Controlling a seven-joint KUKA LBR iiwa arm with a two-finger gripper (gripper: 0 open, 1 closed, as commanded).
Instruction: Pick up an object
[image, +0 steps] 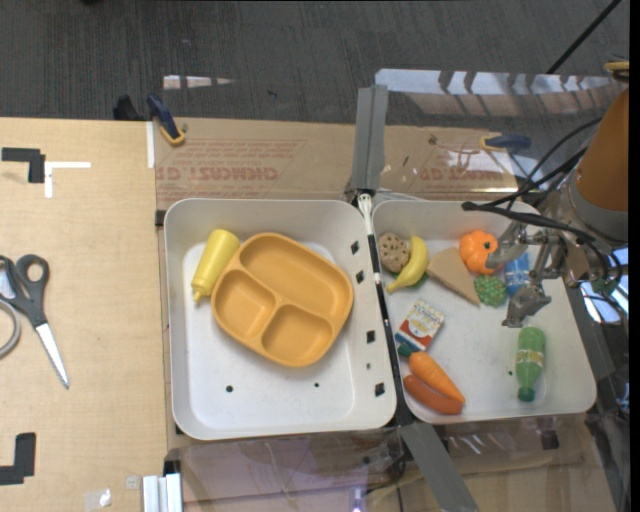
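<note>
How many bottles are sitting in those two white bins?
2. A yellow bottle lies in the left bin, against the upper-left edge of the orange tray. A green bottle lies in the right bin, near its lower-right corner. The arm could hide another.

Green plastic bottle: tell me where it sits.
The green plastic bottle lies in the right white bin, near its right wall, just below the gripper and right of the orange toy carrot.
</note>
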